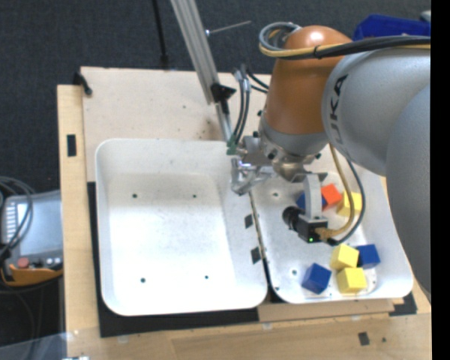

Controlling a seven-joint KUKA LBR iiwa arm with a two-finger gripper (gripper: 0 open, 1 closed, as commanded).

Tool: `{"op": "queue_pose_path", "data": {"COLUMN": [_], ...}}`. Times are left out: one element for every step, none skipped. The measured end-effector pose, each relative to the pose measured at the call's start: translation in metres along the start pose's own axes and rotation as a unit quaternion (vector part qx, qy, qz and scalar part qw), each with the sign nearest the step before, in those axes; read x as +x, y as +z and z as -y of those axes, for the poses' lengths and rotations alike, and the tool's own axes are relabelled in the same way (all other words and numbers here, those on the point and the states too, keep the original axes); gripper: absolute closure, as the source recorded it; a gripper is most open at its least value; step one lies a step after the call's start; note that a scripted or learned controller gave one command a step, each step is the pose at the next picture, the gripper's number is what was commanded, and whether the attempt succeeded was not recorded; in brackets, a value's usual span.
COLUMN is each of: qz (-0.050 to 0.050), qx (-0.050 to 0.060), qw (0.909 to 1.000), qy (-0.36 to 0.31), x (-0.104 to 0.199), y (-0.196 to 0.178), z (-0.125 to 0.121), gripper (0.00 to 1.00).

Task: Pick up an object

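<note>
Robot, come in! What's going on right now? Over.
Copy: gripper over left side of right bin. Blue block, yellow block, orange block lie farther right, apart from it. Nothing seen in the way.

A wide stretch of bare floor is offered by the shallow white plastic left bin (165, 223), bounded only by its low rim. Its far right corner is overhung by the slanted grey aluminium rail (199, 47) and by the grey-and-orange robot arm (315, 88). The far half of the shallow white plastic right bin (281, 238) is covered by that arm, and an orange block (331, 196) is crowded beneath it. At the near end, room is narrowed by a close cluster: a dark blue cube (316, 277), an upper yellow cube (345, 256), a lower yellow cube (352, 280) and a smaller blue cube (368, 255). A bare strip is left between the dark blue cube and the bin's left rim.
</note>
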State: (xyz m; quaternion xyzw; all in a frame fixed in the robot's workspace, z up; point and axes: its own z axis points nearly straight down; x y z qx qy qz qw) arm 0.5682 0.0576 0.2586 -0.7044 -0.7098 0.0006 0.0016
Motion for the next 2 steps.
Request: {"op": "queue_pose_path", "data": {"qz": [0.000,0.000], "qx": [0.000,-0.002], "qw": [1.0000,1.0000], "qy": [0.001,0.003], "x": [0.0411,0.0388], "y": [0.0219,0.0210], "z": [0.0177,0.0168], "gripper": [1.00,0.00]}}
